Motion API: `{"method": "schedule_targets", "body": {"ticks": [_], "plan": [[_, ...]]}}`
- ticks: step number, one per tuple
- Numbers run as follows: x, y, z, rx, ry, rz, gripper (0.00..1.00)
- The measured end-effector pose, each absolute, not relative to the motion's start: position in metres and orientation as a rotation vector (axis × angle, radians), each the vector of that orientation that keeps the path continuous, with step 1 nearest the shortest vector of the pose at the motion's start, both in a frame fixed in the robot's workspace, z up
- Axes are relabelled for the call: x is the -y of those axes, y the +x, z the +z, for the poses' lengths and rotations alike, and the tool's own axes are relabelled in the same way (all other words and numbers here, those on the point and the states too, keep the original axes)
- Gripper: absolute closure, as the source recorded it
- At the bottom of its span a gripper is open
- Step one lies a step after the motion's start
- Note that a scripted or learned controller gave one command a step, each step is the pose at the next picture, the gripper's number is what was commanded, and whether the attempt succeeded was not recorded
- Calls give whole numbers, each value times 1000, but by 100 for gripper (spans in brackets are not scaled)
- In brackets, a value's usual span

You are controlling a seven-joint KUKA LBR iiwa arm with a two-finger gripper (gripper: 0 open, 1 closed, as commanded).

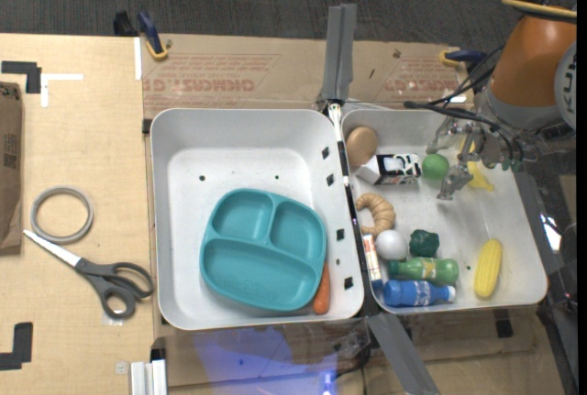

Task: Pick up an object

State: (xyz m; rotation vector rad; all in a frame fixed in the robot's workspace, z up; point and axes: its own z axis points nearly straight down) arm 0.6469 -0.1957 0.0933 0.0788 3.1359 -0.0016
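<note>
Right bin [514, 292]: green ball [435, 167] just beside gripper [456, 166].

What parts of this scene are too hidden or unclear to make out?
- Hand, camera view: small and blurred, so its grip is unclear.
- Carrot: partly tucked under the teal tray.
- Brown bag: cut off by the left edge.
- Black-and-white box: print too small to read.
</note>
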Motion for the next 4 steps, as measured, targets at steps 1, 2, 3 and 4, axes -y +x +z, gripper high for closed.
{"method": "schedule_targets", "body": {"ticks": [1,2,3,4], "plan": [[195,649,105,-3129,74,-6,100],[222,659,214,-3125,225,-3,100],[222,659,212,-3127,225,-2,0],[221,647,94,-3116,348,-1,0]]}}
